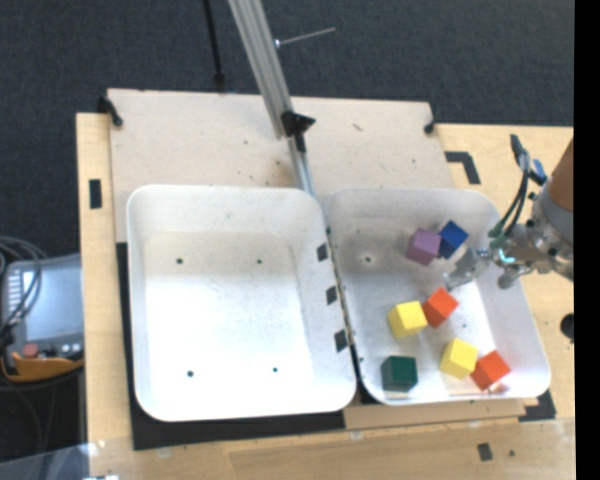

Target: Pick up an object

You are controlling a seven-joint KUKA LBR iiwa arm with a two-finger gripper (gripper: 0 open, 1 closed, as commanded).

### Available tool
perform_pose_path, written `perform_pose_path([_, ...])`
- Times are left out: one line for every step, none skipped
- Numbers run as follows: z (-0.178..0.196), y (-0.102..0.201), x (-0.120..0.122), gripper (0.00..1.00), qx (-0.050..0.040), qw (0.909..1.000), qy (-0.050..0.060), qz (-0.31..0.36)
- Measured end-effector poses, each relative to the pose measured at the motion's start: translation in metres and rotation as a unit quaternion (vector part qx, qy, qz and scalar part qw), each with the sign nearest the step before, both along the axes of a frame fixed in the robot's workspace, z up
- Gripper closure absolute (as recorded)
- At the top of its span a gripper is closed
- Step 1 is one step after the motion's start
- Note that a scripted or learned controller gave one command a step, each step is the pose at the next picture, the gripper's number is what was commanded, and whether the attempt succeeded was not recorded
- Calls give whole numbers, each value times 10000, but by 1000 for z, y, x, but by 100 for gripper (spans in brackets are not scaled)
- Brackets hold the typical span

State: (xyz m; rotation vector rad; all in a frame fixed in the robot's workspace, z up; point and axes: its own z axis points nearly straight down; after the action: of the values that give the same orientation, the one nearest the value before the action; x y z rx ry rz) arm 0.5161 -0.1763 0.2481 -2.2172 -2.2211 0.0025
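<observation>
The right bin [375,218] holds several small blocks. A purple block [423,245] and a blue block [452,238] touch each other near its back. Lower down lie an orange block [441,305] beside a yellow block [407,318], a second yellow block [459,357] against another orange block [491,369], and a dark green block [399,373] at the front. My gripper [485,268] hovers at the bin's right side, just right of the blue block and above the first orange block. Its fingers stand open with nothing between them.
The left bin [230,298] lies beside the right one, their rims meeting at the middle. A slanted metal pole [265,58] rises from the back of the bench. A grey control box [35,308] sits off the bench at the left.
</observation>
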Motion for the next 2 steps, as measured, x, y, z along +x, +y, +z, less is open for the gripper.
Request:
perform_pose_path([2, 0, 1, 0, -7, 10000, -26, -6])
perform_pose_path([-56, -10, 3, 0, -10, 10000, 4, -17])
